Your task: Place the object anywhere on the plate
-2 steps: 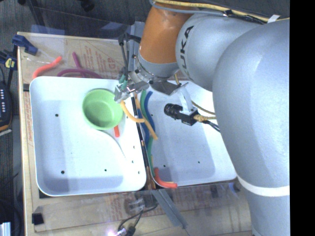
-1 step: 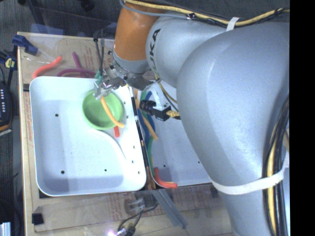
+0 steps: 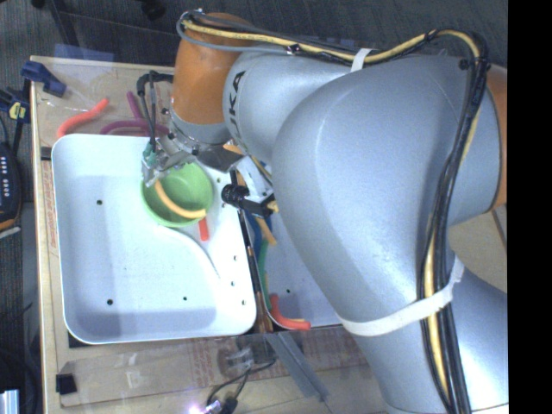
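While arm hides it, tool (image 3: 162, 164) opening unclear | meets green plate (image 3: 179, 195) rim

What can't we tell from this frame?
- Gripper: the wrist hides its fingers in the camera view, so open or shut is unreadable.
- Green plate: upper part is under the wrist; whether any object lies on it is unclear.
- Right bin: mostly covered by the arm's grey body; contents hidden.
- Orange piece below the plate: too small to identify.
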`<state>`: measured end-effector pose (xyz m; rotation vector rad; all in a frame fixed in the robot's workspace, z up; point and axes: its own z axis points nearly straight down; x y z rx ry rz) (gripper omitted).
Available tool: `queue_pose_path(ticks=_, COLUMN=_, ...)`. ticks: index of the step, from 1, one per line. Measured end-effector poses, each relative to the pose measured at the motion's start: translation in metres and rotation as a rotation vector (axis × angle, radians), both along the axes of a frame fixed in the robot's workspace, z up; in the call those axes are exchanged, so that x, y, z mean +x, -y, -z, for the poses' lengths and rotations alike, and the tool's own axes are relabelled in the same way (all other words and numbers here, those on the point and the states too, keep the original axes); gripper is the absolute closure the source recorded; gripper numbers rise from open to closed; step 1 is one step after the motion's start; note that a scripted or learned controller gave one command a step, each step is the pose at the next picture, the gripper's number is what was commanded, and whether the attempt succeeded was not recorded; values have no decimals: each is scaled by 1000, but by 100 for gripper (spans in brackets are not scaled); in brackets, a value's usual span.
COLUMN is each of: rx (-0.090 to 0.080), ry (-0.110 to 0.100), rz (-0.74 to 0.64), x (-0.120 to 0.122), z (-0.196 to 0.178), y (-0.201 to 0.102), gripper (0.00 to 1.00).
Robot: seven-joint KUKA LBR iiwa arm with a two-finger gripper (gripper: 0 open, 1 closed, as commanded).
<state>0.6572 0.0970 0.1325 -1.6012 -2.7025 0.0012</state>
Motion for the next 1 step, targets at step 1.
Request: queue_pose_path(ticks=1, rx=-1, ry=-1, rz=0, x=0, z=1, y=0, gripper=0)
